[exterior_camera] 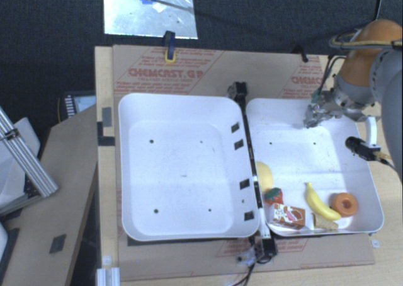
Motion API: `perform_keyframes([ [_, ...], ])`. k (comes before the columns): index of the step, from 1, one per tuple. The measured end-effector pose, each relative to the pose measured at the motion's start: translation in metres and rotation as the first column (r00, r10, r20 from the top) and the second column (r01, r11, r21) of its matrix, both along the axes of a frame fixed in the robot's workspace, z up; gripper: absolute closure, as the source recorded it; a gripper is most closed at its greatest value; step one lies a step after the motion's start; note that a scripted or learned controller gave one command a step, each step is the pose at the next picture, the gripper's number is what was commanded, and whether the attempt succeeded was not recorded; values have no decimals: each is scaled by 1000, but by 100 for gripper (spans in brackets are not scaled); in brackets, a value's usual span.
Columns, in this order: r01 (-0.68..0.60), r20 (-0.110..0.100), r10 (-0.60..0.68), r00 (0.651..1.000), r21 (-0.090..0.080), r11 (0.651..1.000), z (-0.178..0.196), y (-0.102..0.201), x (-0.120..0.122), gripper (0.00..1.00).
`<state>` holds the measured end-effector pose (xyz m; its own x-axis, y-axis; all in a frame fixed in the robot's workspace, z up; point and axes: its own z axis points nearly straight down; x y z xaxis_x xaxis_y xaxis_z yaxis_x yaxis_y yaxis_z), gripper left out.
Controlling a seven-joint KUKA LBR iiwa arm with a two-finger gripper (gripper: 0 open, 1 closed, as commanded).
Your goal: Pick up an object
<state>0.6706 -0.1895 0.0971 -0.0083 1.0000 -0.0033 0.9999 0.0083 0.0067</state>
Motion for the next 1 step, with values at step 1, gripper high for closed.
perform_keyframes([
  [1,-5,3,5,1000,-2,1000,12,0,1,100],
])
